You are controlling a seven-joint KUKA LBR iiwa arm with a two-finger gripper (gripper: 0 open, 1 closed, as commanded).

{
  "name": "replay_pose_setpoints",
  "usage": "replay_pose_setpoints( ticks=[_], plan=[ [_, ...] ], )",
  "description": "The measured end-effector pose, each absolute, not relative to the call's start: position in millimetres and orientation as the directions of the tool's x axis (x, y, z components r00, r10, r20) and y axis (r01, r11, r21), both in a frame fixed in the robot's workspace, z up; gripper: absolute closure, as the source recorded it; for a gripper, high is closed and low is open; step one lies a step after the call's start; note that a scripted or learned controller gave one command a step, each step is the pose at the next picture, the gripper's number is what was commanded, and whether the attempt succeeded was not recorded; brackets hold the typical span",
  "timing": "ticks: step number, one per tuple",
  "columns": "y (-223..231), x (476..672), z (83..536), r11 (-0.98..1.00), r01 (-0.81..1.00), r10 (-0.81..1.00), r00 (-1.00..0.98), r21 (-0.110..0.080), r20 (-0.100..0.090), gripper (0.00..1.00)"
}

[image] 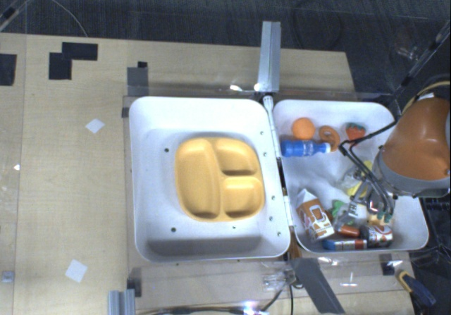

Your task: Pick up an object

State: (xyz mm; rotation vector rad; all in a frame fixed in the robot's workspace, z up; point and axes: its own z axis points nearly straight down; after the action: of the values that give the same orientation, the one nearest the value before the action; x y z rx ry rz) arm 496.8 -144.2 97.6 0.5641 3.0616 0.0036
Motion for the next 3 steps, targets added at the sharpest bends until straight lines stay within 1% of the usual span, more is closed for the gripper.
replay_pose_setpoints(
  ticks=[1,2,3],
  plan=[
    [-144.7,497.0,97.5,0.934,0.357,0.357,-0.934,0.007,-0.03,0.0],
    [-203.5,492.8,91.9,0.683,0.731,0.731,-0.682,0.01,-0.016,0.0],
    [-120.9,571.3,91.9,0.573,0.819,0.82,-0.573,0.018,-0.01,0.0]
  ],
)
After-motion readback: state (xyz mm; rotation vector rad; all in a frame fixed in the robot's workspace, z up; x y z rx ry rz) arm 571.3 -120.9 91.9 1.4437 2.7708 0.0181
